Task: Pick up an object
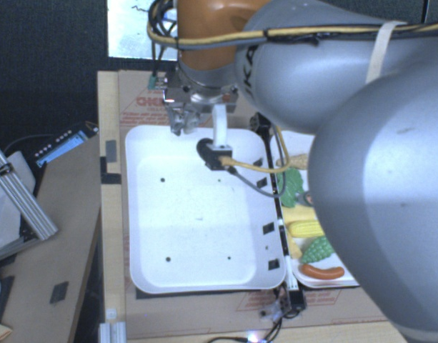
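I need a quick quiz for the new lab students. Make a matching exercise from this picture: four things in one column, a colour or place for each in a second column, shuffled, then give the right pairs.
Things
1. sausage
2. corn cob
3. band above the wrist
4. left bin

Colour or place
A. orange-brown, at the top of the view
B. white, with small dark dots on its floor
C. red, at the near end of the right bin
D. yellow, in the right bin beside green toy pieces

Pairs: 1-C, 2-D, 3-A, 4-B
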